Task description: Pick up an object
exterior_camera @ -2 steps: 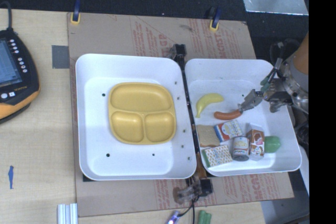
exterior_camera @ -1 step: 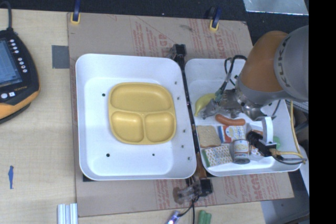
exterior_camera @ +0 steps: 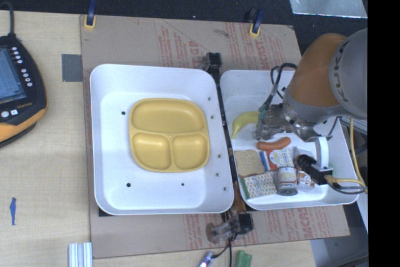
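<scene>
A yellow divided plate (exterior_camera: 169, 134) lies in the left bin (exterior_camera: 106, 197). In the right bin (exterior_camera: 350, 197), a banana (exterior_camera: 245, 122) lies just left of the end effector (exterior_camera: 270, 127), whose state I cannot tell. The arm (exterior_camera: 328, 78) bends down from the right. A sausage (exterior_camera: 274, 144), cracker (exterior_camera: 248, 162) and can (exterior_camera: 287, 179) crowd below.

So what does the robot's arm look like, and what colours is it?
The arm is big, round and smooth, grey with a wide orange band above the wrist. At its end sits a small dark metal gripper, with thin black cables looping up beside it. The jaws are too hidden and small to describe.
</scene>
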Controlling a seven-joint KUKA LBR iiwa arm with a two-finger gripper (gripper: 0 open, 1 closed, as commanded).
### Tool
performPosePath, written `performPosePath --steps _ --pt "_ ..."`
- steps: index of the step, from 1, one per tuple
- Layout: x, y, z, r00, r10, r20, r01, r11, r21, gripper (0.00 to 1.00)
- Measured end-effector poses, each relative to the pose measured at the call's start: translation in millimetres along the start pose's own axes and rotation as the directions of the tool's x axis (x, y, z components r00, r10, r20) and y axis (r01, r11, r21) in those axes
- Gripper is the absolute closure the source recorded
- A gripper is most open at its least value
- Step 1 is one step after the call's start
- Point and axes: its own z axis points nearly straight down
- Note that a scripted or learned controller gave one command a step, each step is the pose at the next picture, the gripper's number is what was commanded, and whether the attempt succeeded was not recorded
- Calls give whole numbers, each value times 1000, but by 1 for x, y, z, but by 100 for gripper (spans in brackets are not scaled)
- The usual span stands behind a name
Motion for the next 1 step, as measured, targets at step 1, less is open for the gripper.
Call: performPosePath --steps 1 --pt "0 0 0 1000 0 0 0 1000 0 0"
